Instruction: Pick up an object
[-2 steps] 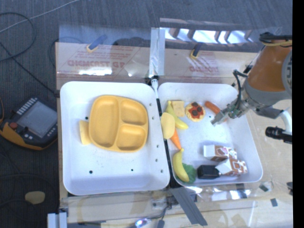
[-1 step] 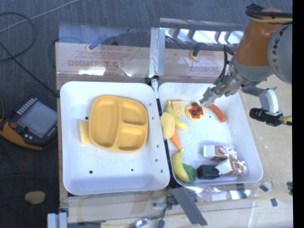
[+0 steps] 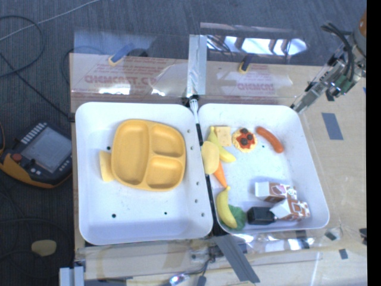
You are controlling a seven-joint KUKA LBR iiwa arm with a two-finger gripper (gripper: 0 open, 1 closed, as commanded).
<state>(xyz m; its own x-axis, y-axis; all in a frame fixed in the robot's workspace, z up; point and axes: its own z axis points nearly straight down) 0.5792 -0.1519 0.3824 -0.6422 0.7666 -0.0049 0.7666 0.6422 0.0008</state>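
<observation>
My gripper (image 3: 324, 88) hangs at the upper right, above the bench just outside the far right corner of the right bin (image 3: 309, 159), and nothing shows in it. In that bin lie a red sausage (image 3: 269, 139), a small round pizza piece (image 3: 244, 139), a pale cheese square (image 3: 222, 136), a yellow pear-like fruit (image 3: 209, 157), an orange carrot (image 3: 220, 174), a banana (image 3: 223, 204), a green vegetable (image 3: 237, 217), a black object (image 3: 260, 215) and two brown-and-white cartons (image 3: 278, 190), (image 3: 295, 208).
The left bin (image 3: 95, 207) bears a yellow divided plate (image 3: 147, 155). A handheld pendant (image 3: 41, 154) lies on the floor at left. Cardboard and tape (image 3: 196, 70) sit behind the bins.
</observation>
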